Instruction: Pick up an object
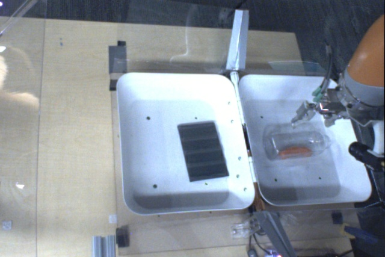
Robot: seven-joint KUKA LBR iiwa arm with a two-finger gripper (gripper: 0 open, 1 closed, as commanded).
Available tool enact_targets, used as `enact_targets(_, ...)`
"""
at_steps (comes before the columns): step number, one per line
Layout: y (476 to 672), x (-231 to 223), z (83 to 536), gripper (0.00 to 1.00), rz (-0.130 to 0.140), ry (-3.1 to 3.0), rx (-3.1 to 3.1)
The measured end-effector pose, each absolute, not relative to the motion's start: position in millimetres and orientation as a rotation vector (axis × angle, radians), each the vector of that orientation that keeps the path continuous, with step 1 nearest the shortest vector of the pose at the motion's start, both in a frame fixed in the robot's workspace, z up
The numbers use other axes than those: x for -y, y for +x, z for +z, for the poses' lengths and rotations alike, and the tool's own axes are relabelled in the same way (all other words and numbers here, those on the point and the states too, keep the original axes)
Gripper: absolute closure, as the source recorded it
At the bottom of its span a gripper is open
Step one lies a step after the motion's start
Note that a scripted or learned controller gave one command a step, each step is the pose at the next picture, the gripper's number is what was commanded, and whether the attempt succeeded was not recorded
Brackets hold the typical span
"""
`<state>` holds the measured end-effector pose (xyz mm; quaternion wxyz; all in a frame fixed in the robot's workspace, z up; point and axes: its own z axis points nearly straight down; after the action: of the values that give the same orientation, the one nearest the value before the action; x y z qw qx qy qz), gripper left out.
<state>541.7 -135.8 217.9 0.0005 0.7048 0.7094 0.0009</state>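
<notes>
Arm (368,66): reaching in from the right edge of the frame, orange band showing at the upper right, grey wrist below it.
Gripper (311,110): hanging over the upper part of the right bin, metal fingers pointing toward the left and down; too small and blurred to tell whether standing apart or together; nothing showing between them.
Right bin (361,189): sitting at the right of the frame, shallow and white, touching the left bin along the middle seam.
Clear plastic container (297,144): lying on its side in the middle of the right bin, see-through, with an orange-red object (295,152) showing inside or beneath it; lying just below and a little left of the gripper, near it, contact not discernible.
Left bin (129,147): sitting at the centre of the frame, shallow and white.
Dark ribbed panel (203,150): lying flat in the middle of the left bin, rectangular, slightly tilted, well apart from the gripper.
Bench (66,147): light wood, carrying both bins.
Metal post (237,45): standing at the top of the seam between the bins.
</notes>
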Motion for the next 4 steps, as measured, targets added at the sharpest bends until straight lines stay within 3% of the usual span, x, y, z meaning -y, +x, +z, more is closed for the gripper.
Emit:
enact_targets(1,532.9,126,130,0.0,0.007,2.091,-2.336)
enact_targets(2,492.1,171,90,0.0,0.011,1.948,-2.446)
enact_targets(3,496.2,170,103,1.0,0.02,1.94,-2.44)
enact_targets(4,496.0,170,103,0.0,0.019,1.941,-2.44)
